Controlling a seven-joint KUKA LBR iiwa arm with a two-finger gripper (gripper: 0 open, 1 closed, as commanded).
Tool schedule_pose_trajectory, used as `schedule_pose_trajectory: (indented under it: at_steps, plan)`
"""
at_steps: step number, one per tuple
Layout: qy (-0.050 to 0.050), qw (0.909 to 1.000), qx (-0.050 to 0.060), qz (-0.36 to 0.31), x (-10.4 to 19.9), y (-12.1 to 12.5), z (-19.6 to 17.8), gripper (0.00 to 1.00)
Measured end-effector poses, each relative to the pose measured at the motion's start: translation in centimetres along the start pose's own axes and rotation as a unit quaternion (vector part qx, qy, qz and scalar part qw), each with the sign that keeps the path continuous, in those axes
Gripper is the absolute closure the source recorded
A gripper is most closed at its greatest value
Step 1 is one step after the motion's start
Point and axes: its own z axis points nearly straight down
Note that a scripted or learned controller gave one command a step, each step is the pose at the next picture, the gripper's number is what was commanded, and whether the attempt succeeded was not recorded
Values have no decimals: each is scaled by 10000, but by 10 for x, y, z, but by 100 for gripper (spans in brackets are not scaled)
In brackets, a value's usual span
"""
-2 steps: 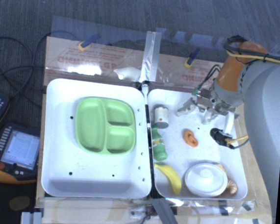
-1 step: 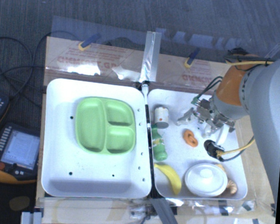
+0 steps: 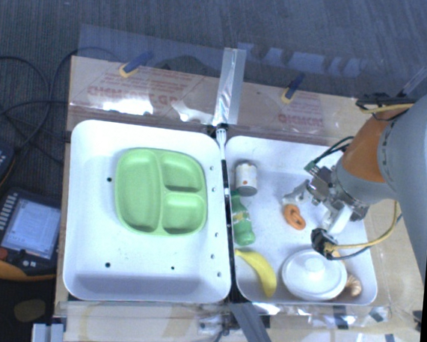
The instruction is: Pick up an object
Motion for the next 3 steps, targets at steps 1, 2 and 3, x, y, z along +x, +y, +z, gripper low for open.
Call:
schedule_pose_trajectory:
  at_steps: [1, 2, 3]
  plan:
    - [-41, 9987, 62, -502, 29, 25, -62, 0]
    - [-53, 9989, 54, -458, 34, 87, -73, 0]
    - [-97, 9863, 96, 1644, 60, 65, -30, 0]
